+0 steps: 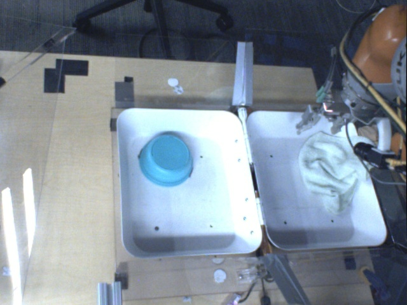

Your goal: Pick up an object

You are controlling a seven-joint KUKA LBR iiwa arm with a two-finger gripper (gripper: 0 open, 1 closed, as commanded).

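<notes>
Hovering at the back edge of the right bin [280, 234], the gripper [321, 118] shows fingers spread and nothing between them — approach stage, by my judgement — with the crumpled white cloth [329, 170] just beneath, requiring a descent and closure.

Wooden bench [57, 189] (pale) on dark carpet [286, 8].
</notes>
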